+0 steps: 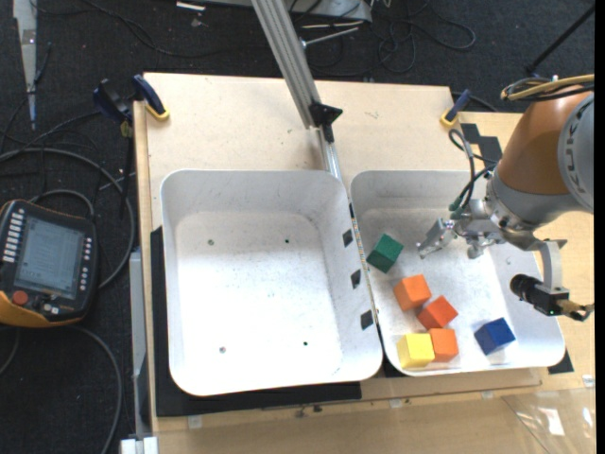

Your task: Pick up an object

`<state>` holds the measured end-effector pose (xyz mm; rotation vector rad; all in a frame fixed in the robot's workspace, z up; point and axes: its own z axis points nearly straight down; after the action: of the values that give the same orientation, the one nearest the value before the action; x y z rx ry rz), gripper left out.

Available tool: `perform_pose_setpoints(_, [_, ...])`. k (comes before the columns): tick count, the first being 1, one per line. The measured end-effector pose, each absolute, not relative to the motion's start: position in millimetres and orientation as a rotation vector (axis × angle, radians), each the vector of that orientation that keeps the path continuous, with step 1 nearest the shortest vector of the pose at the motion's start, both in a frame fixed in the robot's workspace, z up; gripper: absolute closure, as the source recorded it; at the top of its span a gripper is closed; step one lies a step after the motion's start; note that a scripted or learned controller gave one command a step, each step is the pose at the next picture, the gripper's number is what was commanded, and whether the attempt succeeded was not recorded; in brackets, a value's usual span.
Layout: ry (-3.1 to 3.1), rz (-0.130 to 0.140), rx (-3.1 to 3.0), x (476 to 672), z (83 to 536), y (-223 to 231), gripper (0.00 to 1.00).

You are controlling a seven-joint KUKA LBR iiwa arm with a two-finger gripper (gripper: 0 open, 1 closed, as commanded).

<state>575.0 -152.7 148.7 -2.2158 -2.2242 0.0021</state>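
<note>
Pincer (457, 239) above green cube (385, 253)

A pale wooden desk (236, 126) sits on dark floor (76, 26) strewn with black cables (57, 159). A pendant (45, 263) lies far left of the end effector (454, 239), a metal rail (288, 50) up-left

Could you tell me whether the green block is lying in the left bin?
No, the green block lies in the right bin, near its left wall, above the orange blocks.
</note>
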Motion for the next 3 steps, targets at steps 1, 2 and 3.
perform_pose_setpoints(1, [-2.226, 0.001, -2.214, 571.0, 140, -112, 0.00])
perform_pose_setpoints(2, [-2.221, -0.004, -2.224, 526.3, 96, -109, 0.00])
perform_pose_setpoints(3, [-2.223, -0.002, -2.225, 511.9, 96, -110, 0.00])
